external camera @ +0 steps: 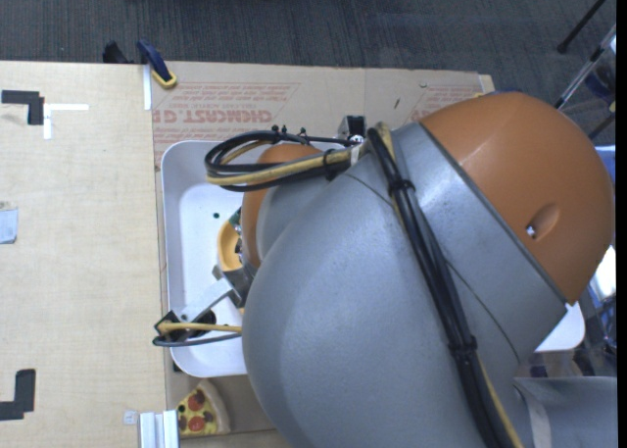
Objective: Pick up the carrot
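At the far left we see the wooden bench (78, 270) with black marks on it, and near the bottom edge a small pizza toy (199, 412) lying just outside the bin. Next comes the white bin (186, 240), of which we see the left wall and a strip of floor. A bundle of black and yellow cables (269, 160) loops over its top rim, and another loop (191, 326) hangs low at its left wall. The grey arm (392, 309) with its orange band (519, 191) covers the rest of the bin. We cannot tell how the hand stands, nor whether it has anything. We cannot make out the carrot; an orange-yellow patch (231, 245) by the wrist is too hidden to name. Our worry: the low cable loop could snag the bin wall, and a blind grasp may close on nothing.
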Action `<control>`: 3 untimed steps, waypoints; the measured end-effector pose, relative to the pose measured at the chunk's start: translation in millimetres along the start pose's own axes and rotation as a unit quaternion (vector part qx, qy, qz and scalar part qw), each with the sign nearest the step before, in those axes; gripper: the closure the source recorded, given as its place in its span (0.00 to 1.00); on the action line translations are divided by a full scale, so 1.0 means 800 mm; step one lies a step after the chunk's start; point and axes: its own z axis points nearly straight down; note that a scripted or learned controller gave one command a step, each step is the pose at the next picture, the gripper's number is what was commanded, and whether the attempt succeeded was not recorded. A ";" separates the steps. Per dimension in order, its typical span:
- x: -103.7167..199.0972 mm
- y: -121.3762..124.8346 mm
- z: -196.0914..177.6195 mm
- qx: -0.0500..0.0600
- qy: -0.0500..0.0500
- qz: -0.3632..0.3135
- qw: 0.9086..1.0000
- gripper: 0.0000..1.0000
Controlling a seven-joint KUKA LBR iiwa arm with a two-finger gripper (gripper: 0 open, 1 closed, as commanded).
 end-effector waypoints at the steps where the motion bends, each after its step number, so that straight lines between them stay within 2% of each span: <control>1: 0.001 0.000 -0.001 -0.001 0.001 -0.001 1.000 0.00; 2: 0.051 0.023 -0.006 0.004 0.002 0.151 0.989 0.00; 3: 0.074 0.036 -0.005 0.004 0.001 0.151 0.989 0.00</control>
